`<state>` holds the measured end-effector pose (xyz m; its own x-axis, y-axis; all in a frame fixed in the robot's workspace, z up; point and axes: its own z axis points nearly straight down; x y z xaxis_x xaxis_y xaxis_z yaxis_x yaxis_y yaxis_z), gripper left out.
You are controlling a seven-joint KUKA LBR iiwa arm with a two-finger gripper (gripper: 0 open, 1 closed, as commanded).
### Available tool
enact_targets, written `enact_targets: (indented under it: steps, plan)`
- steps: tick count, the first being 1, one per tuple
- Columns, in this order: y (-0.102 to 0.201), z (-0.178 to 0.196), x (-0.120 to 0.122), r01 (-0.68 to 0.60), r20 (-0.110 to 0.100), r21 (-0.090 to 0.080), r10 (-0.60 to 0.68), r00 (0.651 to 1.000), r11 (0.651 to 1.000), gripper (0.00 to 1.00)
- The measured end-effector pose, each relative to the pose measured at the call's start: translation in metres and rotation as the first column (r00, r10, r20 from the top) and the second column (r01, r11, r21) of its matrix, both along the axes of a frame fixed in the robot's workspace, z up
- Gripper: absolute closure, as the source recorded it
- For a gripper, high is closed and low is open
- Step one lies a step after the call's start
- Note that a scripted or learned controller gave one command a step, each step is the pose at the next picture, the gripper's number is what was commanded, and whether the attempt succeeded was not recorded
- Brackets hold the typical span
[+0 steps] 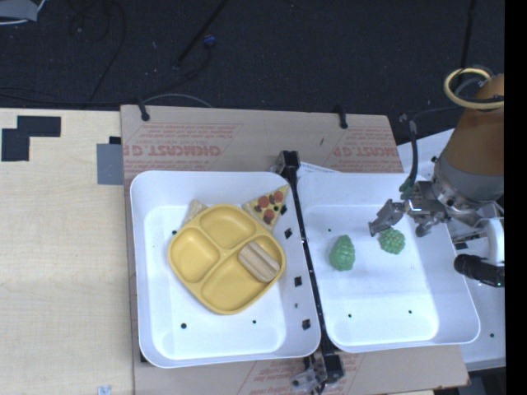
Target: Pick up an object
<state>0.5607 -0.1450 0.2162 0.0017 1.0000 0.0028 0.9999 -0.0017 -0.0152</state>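
Two spread fingers (pixel 387 218) beside green lump (pixel 392 241)

One fixed camera looks down at a slant from above the bench, taking in both white bins (pixel 148 220).

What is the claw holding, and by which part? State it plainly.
Nothing is held. The claw hangs open over the right white bin, just above the small bumpy green toy, with nothing between its fingers. The other, larger green lump lies apart.
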Motion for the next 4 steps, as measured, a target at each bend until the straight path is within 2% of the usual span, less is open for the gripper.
enact_targets:
  steps: [1,2,3,4]
  plan:
    - [0.0,0.006,0.003,-0.002,0.012,-0.002,0.002,1.0,1.0,0.0]
    - [0.002,-0.056,-0.005,-0.001,0.006,-0.001,0.001,1.0,1.0,0.0]
    - [0.002,-0.097,0.003,0.001,0.026,-0.007,-0.001,1.0,1.0,0.0]
    - [0.002,-0.106,0.009,-0.001,0.039,-0.007,0.001,0.999,1.0,0.0]
